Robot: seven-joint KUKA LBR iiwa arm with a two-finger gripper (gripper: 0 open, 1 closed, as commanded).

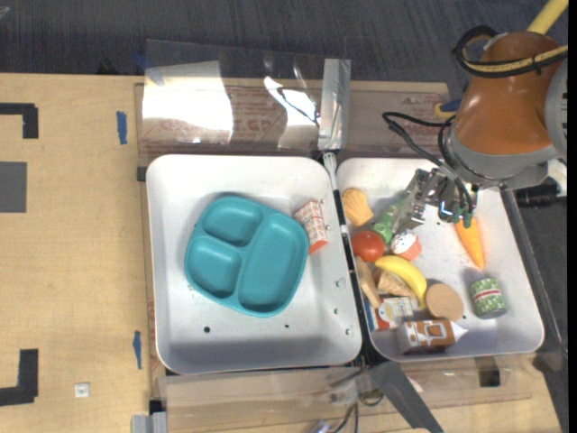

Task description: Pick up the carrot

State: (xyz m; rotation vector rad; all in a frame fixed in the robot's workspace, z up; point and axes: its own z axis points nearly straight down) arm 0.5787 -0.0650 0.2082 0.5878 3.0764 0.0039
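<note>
The carrot [471, 241] is orange with a small green top and lies in the right bin [521, 327], near its right wall, pointing towards the front. My gripper [438, 199] hangs under the orange wrist band, over the middle back of that bin. It is just left of the carrot's green end and slightly behind it. Nothing is seen held in it.
Left of the carrot are a yellow bun [357, 206], a green vegetable [391, 221], a tomato [368, 244] and a banana [403, 274]. In front lie a round biscuit [444, 300], a green tin [488, 297] and a brown carton [425, 334]. The left bin holds a teal divided plate [245, 253] and a small can [313, 225].
</note>
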